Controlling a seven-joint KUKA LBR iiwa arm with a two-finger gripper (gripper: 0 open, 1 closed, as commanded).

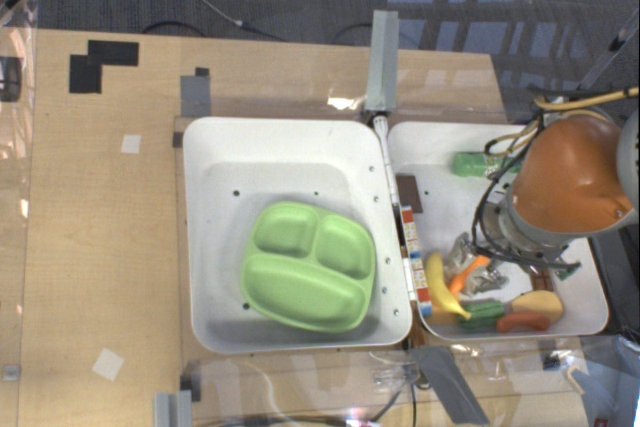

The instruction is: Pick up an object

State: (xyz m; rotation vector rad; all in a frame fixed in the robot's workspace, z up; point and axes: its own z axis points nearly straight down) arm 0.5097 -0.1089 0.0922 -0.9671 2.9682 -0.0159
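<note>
The right bin [437, 147] holds a pile of toy food near its front edge: a yellow banana [437, 283], an orange carrot-like piece [470, 271], a green piece [484, 312], a red piece [524, 322] and a pale yellow piece [538, 302]. A green block [468, 164] lies at the bin's back. My gripper [478, 267] hangs low over the pile, beside the banana and around the orange piece. The orange-banded wrist [565, 177] hides most of the hand from above.
The left bin [215, 175] holds a light green divided plate [308, 265]. A dark strip [407, 197] lies along the divider between the bins. Cables run from the arm at the right. Wooden bench surface [90, 245] lies to the left.
</note>
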